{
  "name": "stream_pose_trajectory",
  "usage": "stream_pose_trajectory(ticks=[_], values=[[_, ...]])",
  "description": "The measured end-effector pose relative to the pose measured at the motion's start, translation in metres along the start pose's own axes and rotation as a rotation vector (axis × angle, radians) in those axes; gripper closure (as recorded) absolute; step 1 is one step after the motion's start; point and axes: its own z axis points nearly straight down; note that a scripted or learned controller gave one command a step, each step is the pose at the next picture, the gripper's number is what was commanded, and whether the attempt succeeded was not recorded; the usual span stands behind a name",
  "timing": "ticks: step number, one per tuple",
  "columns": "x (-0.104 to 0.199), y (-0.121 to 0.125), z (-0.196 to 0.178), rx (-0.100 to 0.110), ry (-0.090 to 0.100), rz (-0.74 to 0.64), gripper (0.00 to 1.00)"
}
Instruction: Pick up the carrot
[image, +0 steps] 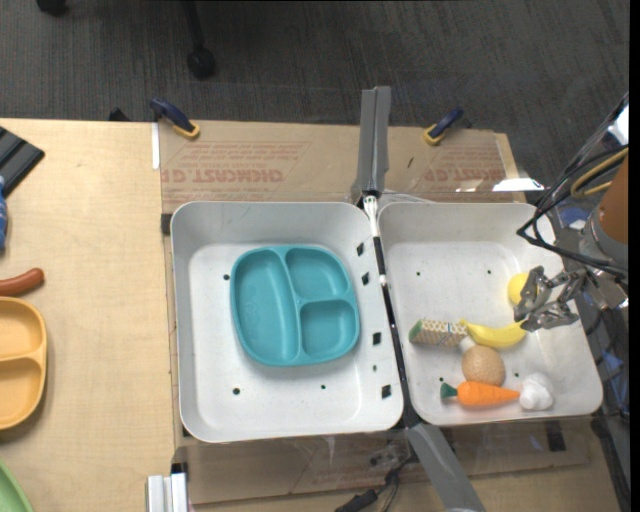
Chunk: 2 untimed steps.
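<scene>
Item 1, far left on the bench: an orange divided plate (18, 362) with a sausage-shaped toy (20, 281) at its 12 o'clock, both outside the bins and, I judge, no part of this job.

Item 2, left bin (190, 300): one teal three-compartment tray (295, 304), lying flat near the middle.

Item 3, right bin (440, 240): a small patterned block (438, 332), touching the yellow banana (497, 334) at its 3 o'clock. At the banana's 6 o'clock, a tan egg-shaped piece (482, 365).

Item 4, the carrot (481, 394): lying flat along the near wall of the right bin, at the egg's 6 o'clock and touching it, green end to the left, a white lump (537, 393) at its tip.

Item 5, gripper (545, 300): at the carrot's 1 o'clock, over the banana's right end, beside a yellow round thing (519, 289). I cannot tell how wide it stands; I see nothing between it. I judge the carrot not yet picked.
</scene>
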Motion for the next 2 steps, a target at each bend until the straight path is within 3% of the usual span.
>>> stream_pose_trajectory(ticks=[1,2], values=[[0.02,0.0,-0.092,0.003,-0.003,0.018,1.0],[0.008,0.021,-0.03,0.0,0.0,-0.247,1.0]])
